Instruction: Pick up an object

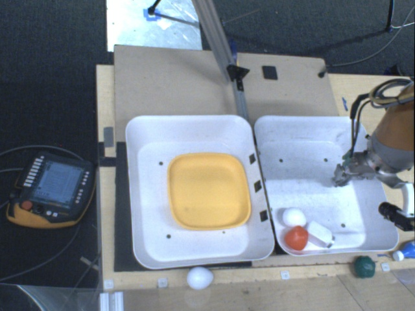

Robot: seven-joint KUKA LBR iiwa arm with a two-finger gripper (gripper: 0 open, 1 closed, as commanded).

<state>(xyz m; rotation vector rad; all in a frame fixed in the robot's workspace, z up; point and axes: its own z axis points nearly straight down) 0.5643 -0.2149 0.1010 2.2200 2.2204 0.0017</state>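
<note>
Gripper (pixel 342 173) hangs low at the right-hand shallow white bin's (pixel 305 141) far side, finger state indiscernible, well apart from the red ball (pixel 296 238), white ball (pixel 294 217) and white block (pixel 320 232) crowded in the near corner; risk: wall contact or nudging neighbours spoils the pick.

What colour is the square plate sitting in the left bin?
Yellow. The plate shows plainly in the camera view, lying flat in the white left bin.

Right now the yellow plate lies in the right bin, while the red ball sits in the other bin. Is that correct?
Not quite. The camera view shows the yellow plate in the left bin; the red ball sits in the other, the right bin.
</note>
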